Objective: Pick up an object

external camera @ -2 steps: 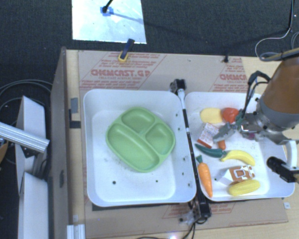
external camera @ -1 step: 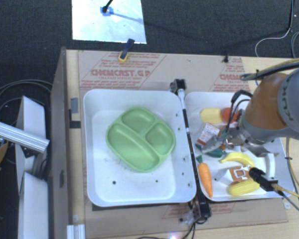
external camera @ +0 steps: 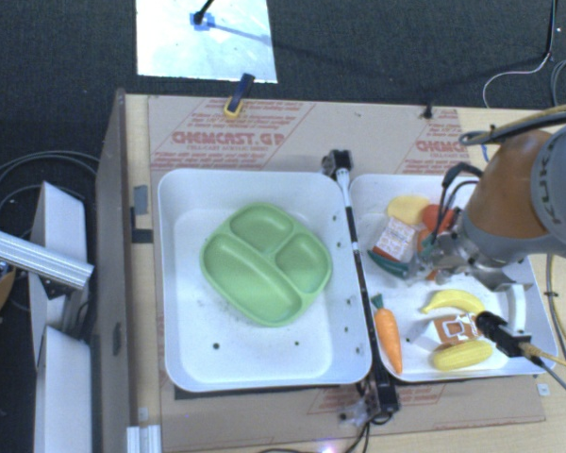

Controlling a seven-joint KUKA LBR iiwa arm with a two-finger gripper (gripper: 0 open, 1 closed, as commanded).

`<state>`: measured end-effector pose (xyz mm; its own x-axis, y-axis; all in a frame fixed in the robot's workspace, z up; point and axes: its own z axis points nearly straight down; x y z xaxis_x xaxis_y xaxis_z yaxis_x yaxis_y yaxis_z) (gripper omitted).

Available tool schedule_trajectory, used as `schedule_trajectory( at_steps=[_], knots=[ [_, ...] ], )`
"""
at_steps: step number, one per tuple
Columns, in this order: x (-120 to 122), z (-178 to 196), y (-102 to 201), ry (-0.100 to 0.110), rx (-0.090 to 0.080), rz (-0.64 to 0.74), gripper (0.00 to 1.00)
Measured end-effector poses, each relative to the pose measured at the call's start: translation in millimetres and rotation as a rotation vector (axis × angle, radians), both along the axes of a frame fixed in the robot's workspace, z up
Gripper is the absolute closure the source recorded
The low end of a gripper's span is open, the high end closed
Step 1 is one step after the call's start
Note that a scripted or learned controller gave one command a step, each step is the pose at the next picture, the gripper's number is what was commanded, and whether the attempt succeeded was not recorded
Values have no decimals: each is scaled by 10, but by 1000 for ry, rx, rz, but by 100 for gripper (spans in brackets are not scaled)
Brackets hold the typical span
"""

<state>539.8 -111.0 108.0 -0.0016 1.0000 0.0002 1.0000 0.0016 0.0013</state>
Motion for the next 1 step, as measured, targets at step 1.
schedule_trajectory(
  at_steps=[1],
  knots=[
    [-199, 805, 574, -5, 1, 8, 100]
  ],
)
